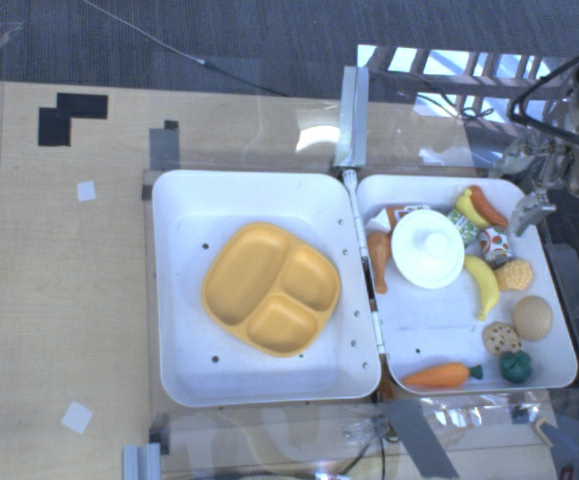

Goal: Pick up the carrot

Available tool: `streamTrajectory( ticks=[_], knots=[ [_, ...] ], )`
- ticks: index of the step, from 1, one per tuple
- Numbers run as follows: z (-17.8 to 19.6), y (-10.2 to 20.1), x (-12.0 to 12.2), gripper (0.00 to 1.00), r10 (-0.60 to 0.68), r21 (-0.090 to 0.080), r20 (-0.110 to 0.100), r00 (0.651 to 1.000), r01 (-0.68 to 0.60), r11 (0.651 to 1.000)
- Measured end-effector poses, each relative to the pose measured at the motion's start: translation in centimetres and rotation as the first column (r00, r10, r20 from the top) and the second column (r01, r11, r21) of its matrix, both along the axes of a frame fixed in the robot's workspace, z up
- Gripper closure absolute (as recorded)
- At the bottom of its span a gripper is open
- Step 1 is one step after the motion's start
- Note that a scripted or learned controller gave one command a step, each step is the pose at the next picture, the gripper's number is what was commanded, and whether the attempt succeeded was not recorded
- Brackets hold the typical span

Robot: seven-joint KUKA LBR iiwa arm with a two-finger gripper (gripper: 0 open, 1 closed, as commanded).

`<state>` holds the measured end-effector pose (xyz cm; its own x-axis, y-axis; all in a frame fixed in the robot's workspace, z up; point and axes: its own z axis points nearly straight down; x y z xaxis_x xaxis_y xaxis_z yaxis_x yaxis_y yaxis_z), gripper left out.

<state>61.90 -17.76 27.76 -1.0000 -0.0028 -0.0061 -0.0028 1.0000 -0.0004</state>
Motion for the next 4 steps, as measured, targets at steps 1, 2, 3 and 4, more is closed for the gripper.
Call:
streamTrajectory(
  ticks=[1, 2, 3, 4],
  knots=[
    [1.2, 0.1, 0.3, 1.00, 0.005, -0.002, 0.009, 1.000, -0.005, 1.000],
    [8.3, -1.8, -7.1, 1.00, 0.273, -0.007, 0.005, 0.962, -0.273, 0.962],
    [6.9, 4.6, -10.7, 1.00, 0.426, -0.002, 0.000, 0.905, -0.426, 0.905],
    [5.7, 12.7, -11.8, 1.00, 0.678, -0.002, 0.000, 0.735, -0.678, 0.735]
  ],
)
